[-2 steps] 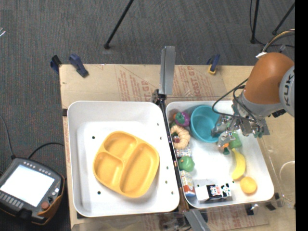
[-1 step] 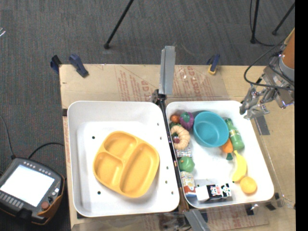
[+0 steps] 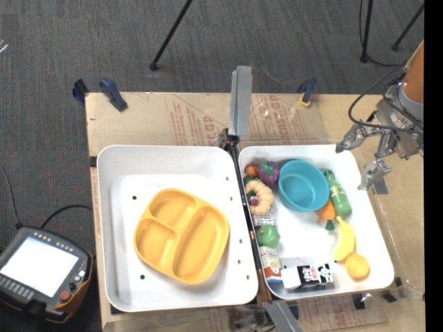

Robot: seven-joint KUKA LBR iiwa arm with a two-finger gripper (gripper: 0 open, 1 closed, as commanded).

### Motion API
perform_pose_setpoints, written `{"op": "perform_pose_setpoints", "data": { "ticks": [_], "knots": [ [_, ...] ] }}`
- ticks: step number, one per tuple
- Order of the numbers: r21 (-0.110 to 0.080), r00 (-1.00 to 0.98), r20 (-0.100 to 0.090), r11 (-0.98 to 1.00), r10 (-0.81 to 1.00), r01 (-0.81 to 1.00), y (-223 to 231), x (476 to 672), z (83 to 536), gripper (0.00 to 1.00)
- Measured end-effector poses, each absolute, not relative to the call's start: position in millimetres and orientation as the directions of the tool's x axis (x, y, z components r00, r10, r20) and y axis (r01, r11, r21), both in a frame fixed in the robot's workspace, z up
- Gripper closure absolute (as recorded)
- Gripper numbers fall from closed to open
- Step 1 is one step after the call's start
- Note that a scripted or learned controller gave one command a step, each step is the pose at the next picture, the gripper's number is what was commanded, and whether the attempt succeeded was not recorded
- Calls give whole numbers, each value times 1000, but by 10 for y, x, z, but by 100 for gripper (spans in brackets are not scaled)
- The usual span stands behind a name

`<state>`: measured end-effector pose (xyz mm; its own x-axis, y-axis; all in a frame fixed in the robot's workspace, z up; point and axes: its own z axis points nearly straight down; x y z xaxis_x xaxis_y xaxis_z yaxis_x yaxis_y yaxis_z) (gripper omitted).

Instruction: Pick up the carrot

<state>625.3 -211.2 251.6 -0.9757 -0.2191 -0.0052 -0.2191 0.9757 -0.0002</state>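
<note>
The carrot is a small orange piece in the right bin, wedged between the teal bowl, a green bottle and the banana; only its tip shows. My gripper hovers over the bin's upper right corner, up and to the right of the carrot and apart from it. Its two fingers are spread open with nothing between them.
The right bin also holds a donut, a purple toy, a green pepper, a yellow fruit, a milk carton and a small box. A yellow divided plate lies in the left bin.
</note>
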Motion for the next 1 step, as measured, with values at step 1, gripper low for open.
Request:
{"op": "perform_pose_setpoints", "data": {
  "ticks": [1],
  "knots": [
    [-5,-983,-13,983,-185,-185,-2117,6361,1136,0]
  ]
}}
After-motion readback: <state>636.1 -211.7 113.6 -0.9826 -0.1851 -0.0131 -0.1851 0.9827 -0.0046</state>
